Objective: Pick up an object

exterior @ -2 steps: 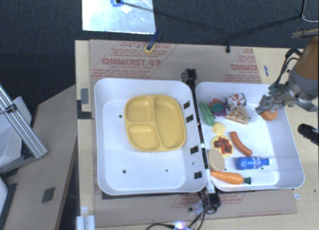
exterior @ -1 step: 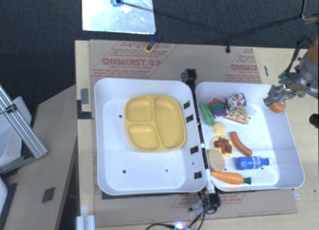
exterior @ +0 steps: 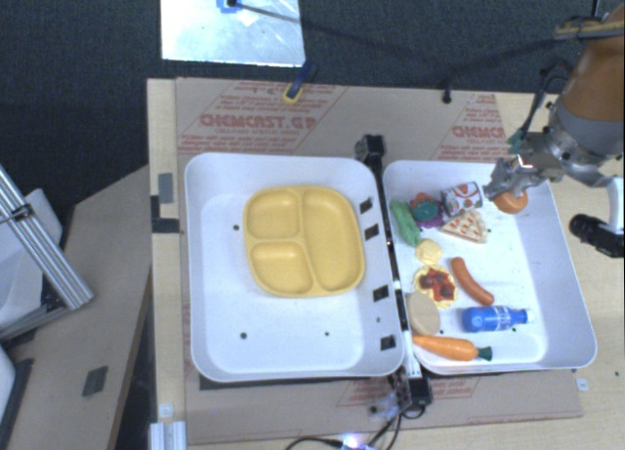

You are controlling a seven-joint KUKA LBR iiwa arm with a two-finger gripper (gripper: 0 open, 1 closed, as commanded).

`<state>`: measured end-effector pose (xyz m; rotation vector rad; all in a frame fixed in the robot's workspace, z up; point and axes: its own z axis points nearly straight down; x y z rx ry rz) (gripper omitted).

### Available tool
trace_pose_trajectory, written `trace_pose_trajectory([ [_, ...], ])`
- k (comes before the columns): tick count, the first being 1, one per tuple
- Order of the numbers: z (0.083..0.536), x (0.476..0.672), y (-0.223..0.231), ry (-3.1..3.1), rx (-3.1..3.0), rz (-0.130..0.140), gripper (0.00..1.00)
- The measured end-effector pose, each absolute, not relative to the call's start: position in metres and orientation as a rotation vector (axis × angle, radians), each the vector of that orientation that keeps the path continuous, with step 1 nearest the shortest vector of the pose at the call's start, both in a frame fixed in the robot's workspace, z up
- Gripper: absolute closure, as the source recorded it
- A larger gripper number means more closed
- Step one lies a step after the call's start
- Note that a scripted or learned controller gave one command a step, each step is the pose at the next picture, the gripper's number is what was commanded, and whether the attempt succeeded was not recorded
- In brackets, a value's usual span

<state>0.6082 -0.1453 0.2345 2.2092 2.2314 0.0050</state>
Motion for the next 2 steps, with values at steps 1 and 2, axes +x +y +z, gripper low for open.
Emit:
trace_pose_trajectory([
  [1, 0.240, 0.623, -0.095, 2.232, 2.209, 0.005, 1.00],
  [2, 0.217, 0.631, -0.045, 2.231, 2.212, 0.003, 1.00],
])
